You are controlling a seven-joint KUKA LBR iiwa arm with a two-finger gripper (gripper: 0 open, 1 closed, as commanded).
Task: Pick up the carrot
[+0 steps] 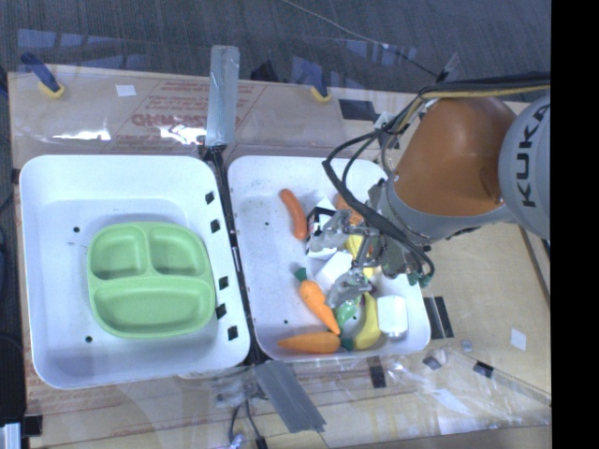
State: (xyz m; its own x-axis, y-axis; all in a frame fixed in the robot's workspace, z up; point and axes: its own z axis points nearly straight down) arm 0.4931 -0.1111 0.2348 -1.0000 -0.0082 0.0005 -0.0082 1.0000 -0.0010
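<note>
From above, the pincer (360, 255) hangs low in the right bin (253, 251), over a clutter of toy food; whether it is apart or together I cannot tell. A carrot (318, 305) lies just beside it, another (294, 212) farther up, a third (309, 342) by the near wall. None is lifted, so the pick seems yet undone. The left bin (47, 251) holds a green divided plate (150, 279).

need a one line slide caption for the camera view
KUKA arm's gripper low in the right bin among carrots and other toy food; green divided plate sits in the left bin.
</note>
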